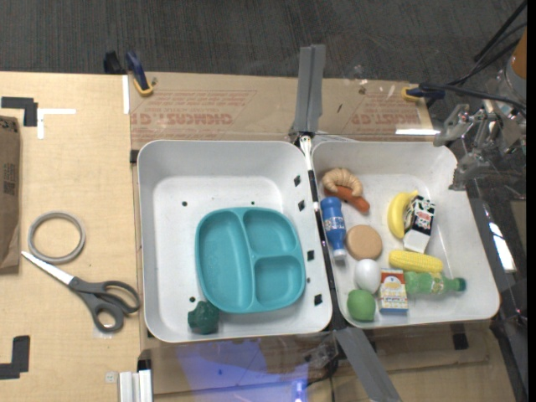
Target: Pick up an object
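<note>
Two white bins (151,224) sit side by side, toys crowding the right one, the gripper (469,136) above its far corner, grip unclear.

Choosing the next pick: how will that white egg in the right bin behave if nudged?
The egg looks smooth and rounded, so it probably rolls and may slip. The green ball and tan disc crowd it, likely limiting travel.

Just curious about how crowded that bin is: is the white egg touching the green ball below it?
Touching. In the camera view, the white egg sits directly against the top of the green ball, with no bin floor visible between them.
</note>
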`<state>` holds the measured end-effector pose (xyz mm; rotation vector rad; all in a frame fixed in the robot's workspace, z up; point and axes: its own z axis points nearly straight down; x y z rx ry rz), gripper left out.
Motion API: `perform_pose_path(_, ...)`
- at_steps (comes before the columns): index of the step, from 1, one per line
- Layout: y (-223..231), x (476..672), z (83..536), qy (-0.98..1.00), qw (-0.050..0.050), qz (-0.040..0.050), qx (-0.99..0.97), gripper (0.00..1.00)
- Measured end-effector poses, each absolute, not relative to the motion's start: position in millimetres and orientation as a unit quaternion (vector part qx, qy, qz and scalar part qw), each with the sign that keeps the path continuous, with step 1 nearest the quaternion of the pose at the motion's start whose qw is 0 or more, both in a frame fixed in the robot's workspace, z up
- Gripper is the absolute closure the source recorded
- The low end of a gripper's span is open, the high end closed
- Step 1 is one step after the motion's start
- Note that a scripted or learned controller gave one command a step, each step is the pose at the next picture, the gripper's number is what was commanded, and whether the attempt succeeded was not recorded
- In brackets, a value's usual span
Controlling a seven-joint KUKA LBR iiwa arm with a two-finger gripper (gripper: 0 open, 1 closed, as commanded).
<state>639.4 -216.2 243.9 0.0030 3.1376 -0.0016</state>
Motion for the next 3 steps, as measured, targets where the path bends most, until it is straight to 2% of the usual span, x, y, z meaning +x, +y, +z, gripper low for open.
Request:
perform_pose_path(1,-221.5,653.2,144.1,0.999,0.002,-0.0003,0.036,0.0)
perform_pose_path(2,-191.3,634.6,94.2,0.997,0.003,-0.0003,0.076,0.0)
perform_pose_path(3,-220.7,603.9,93.7,0.993,0.002,-0.0004,0.122,0.0)
